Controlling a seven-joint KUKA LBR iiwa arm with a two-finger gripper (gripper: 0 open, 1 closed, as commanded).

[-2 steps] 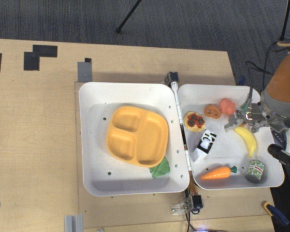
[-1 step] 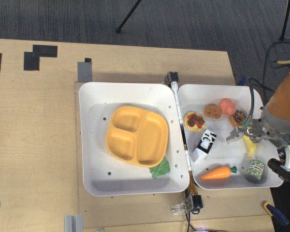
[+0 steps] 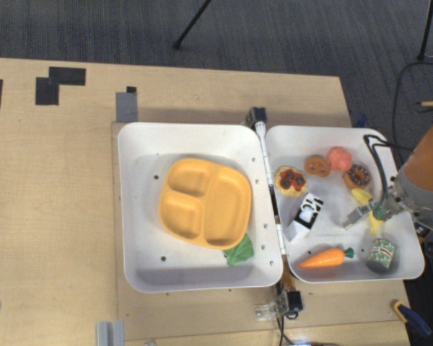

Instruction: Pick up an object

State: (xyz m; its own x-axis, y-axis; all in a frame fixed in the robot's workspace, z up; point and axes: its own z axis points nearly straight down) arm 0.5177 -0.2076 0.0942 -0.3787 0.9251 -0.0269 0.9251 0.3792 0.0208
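Left bin (image 3: 141,193): yellow divided plate (image 3: 204,200), green scrap (image 3: 239,251) at its lower right.
Right bin (image 3: 411,262): tart (image 3: 290,181), black-and-white box (image 3: 307,213), carrot (image 3: 326,258), cookie (image 3: 317,166), pink ball (image 3: 339,158), can (image 3: 381,254).
Gripper (image 3: 361,215): low over the right bin; open or closed, cannot tell.

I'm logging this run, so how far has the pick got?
Nothing looks lifted yet: the carrot, the can and the black-and-white box all lie in the right bin. In hand: the claw is low inside that bin, beside the yellow piece, with nothing seen between its fingers. Left: gripping an object and raising it.
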